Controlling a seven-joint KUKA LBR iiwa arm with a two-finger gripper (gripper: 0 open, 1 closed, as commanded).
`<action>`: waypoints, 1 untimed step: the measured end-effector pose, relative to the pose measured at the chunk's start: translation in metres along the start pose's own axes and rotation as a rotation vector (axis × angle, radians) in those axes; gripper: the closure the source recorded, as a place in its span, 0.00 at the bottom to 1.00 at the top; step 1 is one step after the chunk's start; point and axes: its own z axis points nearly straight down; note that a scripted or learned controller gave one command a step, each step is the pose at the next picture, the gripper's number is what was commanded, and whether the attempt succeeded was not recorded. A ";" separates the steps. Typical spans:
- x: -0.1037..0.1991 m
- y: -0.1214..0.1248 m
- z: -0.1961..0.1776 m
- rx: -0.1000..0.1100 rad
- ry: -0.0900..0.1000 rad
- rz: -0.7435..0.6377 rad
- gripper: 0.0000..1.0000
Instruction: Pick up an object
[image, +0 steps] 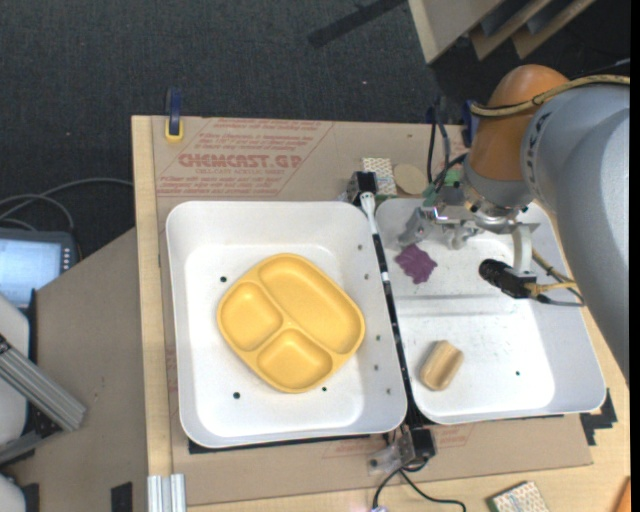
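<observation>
Right bin (560, 395): purple scrap (416, 263), tan block (440, 364), both unlifted. Your tool (445, 225) hovers beside the scrap; its grip you cannot tell.

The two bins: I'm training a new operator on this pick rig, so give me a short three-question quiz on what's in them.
1. True or false: the yellow tray lies in the left bin.
2. Which thing lies nearest the gripper? A) the tan block B) the purple piece C) the yellow tray
3. Fill in: the tray is divided into ___ compartments.

Key: 1 true. 2 B, the purple piece lies in the right bin just below the gripper, while the tan block sits near that bin's front edge. 3 three.
</observation>
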 end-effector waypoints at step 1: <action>0.003 -0.051 0.001 0.003 0.001 0.005 0.00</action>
